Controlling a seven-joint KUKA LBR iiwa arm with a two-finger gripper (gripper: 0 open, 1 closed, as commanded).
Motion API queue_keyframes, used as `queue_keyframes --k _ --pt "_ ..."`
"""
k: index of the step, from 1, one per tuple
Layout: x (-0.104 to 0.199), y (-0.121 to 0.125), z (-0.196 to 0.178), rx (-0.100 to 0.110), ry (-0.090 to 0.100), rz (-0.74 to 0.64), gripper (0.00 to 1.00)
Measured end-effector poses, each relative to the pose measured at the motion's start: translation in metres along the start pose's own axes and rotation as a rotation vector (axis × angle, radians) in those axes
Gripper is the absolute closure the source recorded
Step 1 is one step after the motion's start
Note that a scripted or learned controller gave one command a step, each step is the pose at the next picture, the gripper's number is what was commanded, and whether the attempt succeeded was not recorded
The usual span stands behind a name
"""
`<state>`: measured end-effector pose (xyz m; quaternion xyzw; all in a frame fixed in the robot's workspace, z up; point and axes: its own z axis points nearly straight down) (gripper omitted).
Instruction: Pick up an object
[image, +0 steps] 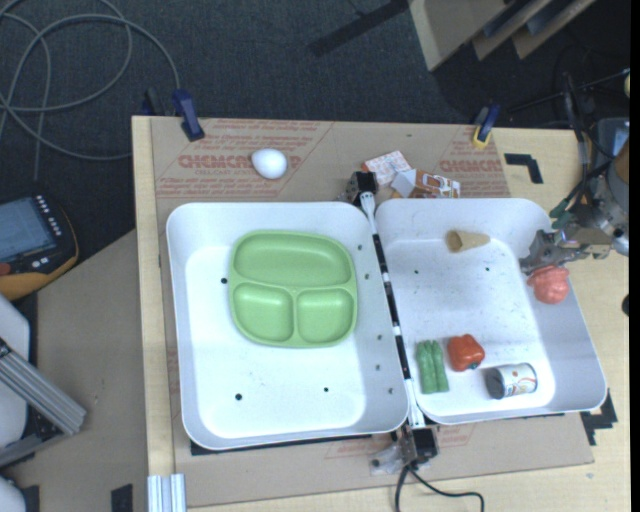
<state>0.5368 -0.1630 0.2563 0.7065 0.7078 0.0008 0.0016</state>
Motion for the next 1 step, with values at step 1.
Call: queue_keyframes --k 1 --pt "0.0688 0.0437 0.0343 0.002 0.002 0.000 1.00"
